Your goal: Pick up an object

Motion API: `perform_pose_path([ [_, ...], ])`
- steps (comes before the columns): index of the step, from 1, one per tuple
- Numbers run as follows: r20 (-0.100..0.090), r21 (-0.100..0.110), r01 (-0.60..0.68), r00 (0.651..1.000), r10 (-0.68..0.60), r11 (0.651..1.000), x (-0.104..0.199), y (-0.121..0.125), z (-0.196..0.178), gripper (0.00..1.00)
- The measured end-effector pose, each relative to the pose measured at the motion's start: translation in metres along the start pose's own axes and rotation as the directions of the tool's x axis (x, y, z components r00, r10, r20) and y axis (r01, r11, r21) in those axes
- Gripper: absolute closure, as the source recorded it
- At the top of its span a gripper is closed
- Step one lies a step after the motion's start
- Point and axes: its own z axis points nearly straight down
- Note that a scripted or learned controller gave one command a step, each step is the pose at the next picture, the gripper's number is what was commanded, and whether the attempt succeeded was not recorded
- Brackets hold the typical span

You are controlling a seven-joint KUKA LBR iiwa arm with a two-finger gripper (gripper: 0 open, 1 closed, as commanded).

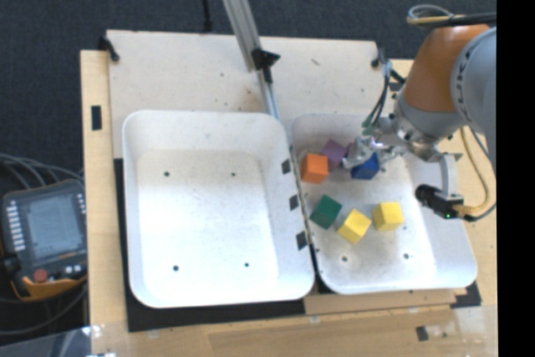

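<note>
Blue block point(365, 170) in right bin point(443, 263), beside purple block point(335, 151), directly under gripper point(364, 153). Grip state: cannot tell. Probably light, rigid, smooth-sided; best pinched across opposite flat faces.

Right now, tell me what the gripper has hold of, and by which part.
It cannot be told. The gripper is down at the blue cube beside the purple cube in the right bin, but the grip itself is not visible.
</note>
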Motion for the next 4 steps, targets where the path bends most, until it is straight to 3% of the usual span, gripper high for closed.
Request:
perform_pose_path([
  [2,0.001,-0.001,0.001,1.0,-0.001,1.0,-0.012,0.002,-0.107,1.0],
  [3,-0.002,0.004,0.006,1.0,-0.006,1.0,0.043,0.001,-0.109,1.0],
  [4,-0.002,0.006,0.005,1.0,-0.005,1.0,0.094,-0.02,-0.105,1.0],
])
